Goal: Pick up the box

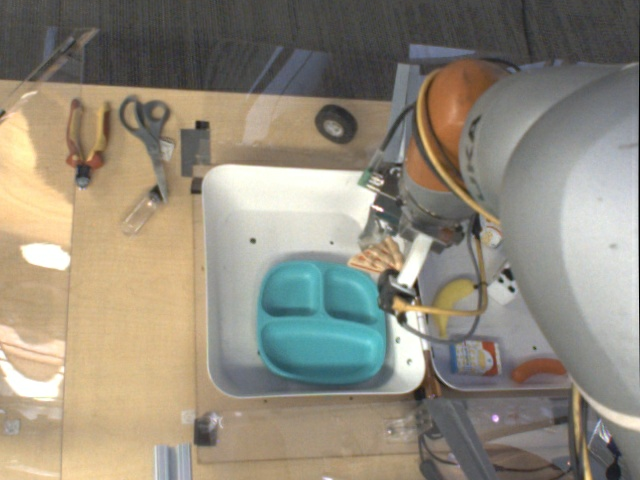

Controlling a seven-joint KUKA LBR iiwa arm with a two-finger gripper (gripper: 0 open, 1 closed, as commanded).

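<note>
near edge of the bench: the small box point(474, 357), white with a red and blue print, is seen lying flat in the right bin point(445, 375), just beside an orange carrot-like item point(538, 370) and in front of a yellow banana-like item point(455, 295); it is not lifted and nothing is seen gripping it; in the left bin point(225, 268) a teal divided tray point(322, 322) is shown resting on the floor, toward the near right corner; above the wall shared by the two bins the gripper point(385, 258) is seen, beside a tan, ribbed object point(376, 260) at the tray's far right corner; the fingers are hidden under the wrist hardware and cables, so whether they are spread or closed cannot be told; the tool is judged to stand apart from the box, so the pick is taken as not yet made, with the approach, the closing and the lift all left to do; farther back, on the bare bench, a roll of black tape point(336, 123), scissors point(148, 128) and red-handled pliers point(85, 138) are laid out.
</note>
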